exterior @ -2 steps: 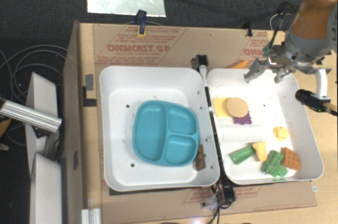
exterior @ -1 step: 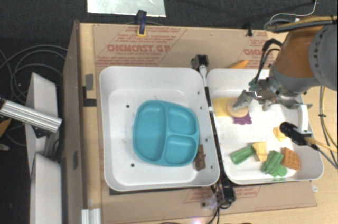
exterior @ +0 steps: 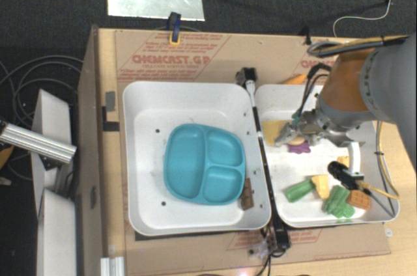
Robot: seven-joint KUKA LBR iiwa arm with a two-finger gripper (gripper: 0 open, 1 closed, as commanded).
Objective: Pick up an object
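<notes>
Relative to the right bin, green pieces, a yellow chunk and a waffle-like toy are lying along its near side. Farther in, the gripper is hovering just above a purple toy; whether it is clenched is unclear. The teal divided plate is sitting in the neighbouring bin.

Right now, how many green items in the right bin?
2: one green piece near the bin's front middle, another green piece to its right by the front rim. The arm may hide more.
</notes>
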